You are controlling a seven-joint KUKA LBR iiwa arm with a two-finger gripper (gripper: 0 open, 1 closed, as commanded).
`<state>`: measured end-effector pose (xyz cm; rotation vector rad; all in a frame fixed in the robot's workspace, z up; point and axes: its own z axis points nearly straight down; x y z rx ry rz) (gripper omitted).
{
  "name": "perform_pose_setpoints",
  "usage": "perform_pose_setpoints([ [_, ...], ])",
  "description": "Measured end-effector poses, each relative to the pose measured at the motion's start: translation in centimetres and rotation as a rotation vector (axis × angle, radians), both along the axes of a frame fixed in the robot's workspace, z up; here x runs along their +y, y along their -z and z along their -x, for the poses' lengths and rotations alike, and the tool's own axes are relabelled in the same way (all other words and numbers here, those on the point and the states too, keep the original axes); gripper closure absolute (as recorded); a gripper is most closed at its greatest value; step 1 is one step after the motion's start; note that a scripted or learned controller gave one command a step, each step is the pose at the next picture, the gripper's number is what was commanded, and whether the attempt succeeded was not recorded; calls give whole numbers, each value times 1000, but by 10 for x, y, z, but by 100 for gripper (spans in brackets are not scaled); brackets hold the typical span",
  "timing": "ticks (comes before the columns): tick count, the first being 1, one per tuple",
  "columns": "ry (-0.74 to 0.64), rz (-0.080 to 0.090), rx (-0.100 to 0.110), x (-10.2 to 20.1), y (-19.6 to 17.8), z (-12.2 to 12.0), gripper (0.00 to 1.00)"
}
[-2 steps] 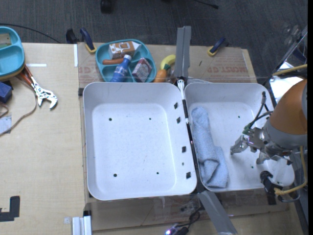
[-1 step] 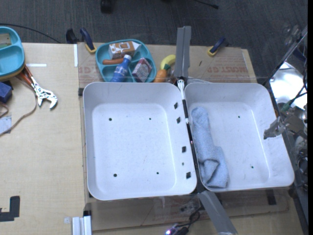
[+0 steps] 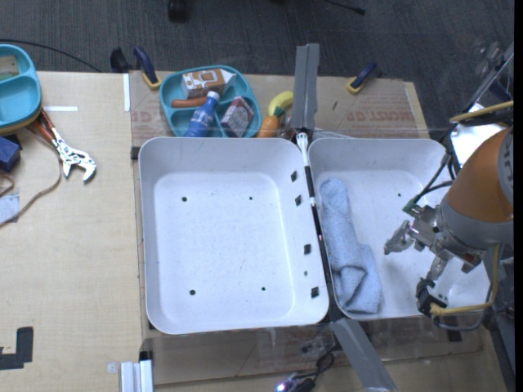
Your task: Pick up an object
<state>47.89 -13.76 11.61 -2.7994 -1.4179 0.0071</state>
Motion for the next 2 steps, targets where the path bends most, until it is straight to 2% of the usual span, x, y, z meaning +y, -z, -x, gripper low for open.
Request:
perform_pose_setpoints([
  [1, 96, 3, -3, -63, -50, -36, 0],
  [2, 525, 3, 0, -65, -67, 2, 0],
])
